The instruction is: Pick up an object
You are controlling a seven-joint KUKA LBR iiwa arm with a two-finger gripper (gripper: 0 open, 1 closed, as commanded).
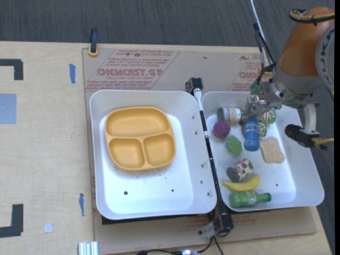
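My gripper (254, 109) hangs over the back of the right bin (303, 195), reaching in from the right. Directly under and in front of it stands a blue bottle (251, 135). A small white can (229, 113) lies just to its left, and a green-and-white can (268, 116) sits just to its right, partly hidden by the wrist. Further forward lie a purple ball (221, 128), a green knobbly fruit (234, 144), a bread slice (272, 150), a patterned can (241, 169), a banana (241, 184) and a green bottle (251, 198).
The left bin (106, 195) holds a yellow divided plate (140, 137). A black divider bar (207, 142) runs between the bins. Bare bin floor (292, 179) shows at the front right of the right bin.
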